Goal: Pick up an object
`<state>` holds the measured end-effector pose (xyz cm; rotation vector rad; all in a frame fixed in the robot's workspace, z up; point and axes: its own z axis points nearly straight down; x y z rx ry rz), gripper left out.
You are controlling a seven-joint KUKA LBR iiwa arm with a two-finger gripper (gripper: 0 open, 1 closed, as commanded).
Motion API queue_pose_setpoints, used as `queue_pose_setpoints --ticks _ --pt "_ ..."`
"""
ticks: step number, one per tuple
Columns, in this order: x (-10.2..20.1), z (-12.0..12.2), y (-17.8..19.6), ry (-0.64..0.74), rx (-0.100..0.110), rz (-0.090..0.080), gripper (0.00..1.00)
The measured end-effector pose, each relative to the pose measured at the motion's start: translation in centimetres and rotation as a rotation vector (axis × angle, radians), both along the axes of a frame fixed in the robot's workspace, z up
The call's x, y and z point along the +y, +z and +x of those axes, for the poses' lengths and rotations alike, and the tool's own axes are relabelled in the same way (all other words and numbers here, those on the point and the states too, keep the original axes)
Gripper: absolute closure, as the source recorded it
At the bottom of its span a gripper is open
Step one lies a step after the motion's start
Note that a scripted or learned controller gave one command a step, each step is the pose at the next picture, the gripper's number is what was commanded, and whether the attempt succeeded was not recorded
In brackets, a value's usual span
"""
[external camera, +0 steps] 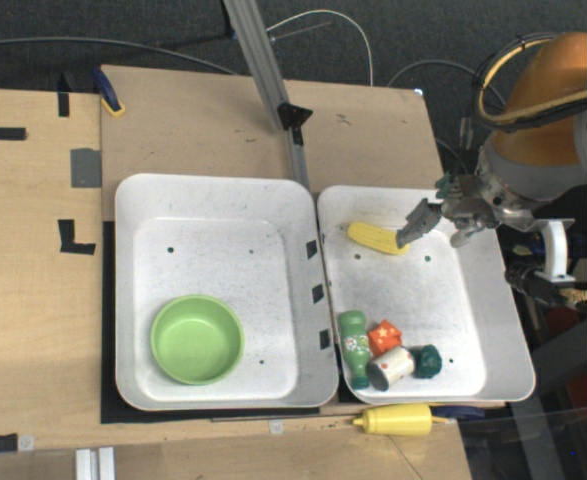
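The right bin [473, 298] holds a yellow corn-like piece [377, 237] near its back left. At its front sit a green can [352, 340], a small orange-red block [384, 335], a white-and-grey cylinder [391, 367] and a dark green piece [429, 360]. My gripper [439, 230] hangs over the back of this bin, just right of the yellow piece. Its fingers stand apart with nothing between them, and the left finger [416, 224] nearly touches the yellow piece's right end.
A green bowl [197, 339] sits in the left bin [213, 200] at its front left. A yellow bottle [398, 420] lies on the bench just outside the right bin's front rim. A grey pole [258, 48] slants down to the bins' back divider.
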<state>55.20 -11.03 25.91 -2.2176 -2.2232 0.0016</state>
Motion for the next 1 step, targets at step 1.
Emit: queue_pose_setpoints --ticks 1 --pt "-0.01 0.0 0.01 0.0 0.0 0.0 0.0"
